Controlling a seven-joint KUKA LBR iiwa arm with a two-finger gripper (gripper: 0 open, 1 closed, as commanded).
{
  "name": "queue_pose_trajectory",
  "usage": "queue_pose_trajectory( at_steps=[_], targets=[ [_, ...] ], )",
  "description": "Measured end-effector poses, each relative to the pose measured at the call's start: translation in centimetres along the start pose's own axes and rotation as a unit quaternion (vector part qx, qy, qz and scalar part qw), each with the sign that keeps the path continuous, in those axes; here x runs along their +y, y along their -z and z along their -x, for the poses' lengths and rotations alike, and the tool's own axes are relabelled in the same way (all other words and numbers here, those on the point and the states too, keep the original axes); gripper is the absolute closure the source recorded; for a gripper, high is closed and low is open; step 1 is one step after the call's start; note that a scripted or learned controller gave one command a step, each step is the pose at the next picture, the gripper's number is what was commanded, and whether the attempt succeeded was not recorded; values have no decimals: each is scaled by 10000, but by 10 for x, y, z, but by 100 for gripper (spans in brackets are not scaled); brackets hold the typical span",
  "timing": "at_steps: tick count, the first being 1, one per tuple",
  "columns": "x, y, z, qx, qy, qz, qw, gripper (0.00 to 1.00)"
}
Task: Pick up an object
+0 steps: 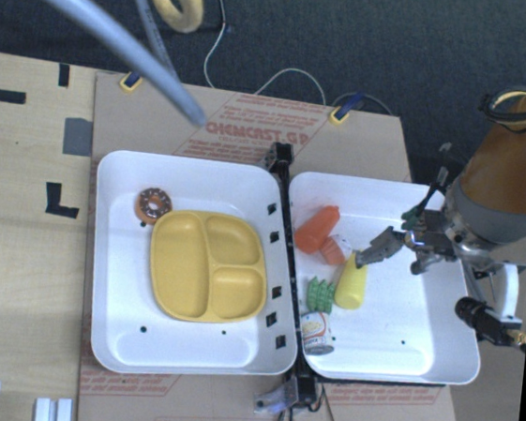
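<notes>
You're looking at a robot lab bench, not a home; two white bins [103,328] clipped side by side on a cardboard sheet [244,132]; black tape marks [57,198] on the bench [13,252]; loose cables [258,86]; toy food [153,204] as props.

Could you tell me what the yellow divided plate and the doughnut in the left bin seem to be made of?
The yellow divided plate looks like moulded plastic: one even colour, smooth rounded compartment ridges, a soft sheen. The doughnut is probably a plastic or rubber toy, judging by its flat brown glaze with pale specks, though it is too small to be sure.
</notes>
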State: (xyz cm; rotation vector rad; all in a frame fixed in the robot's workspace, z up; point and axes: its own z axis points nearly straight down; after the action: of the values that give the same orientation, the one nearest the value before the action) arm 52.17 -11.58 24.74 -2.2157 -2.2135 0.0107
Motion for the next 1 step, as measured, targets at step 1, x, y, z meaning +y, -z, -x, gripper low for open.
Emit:
queue_pose_trajectory(
  at_steps=[1],
  targets=[
    [2, 5, 0, -9, 13, 52, 10000, 0]
  ],
)
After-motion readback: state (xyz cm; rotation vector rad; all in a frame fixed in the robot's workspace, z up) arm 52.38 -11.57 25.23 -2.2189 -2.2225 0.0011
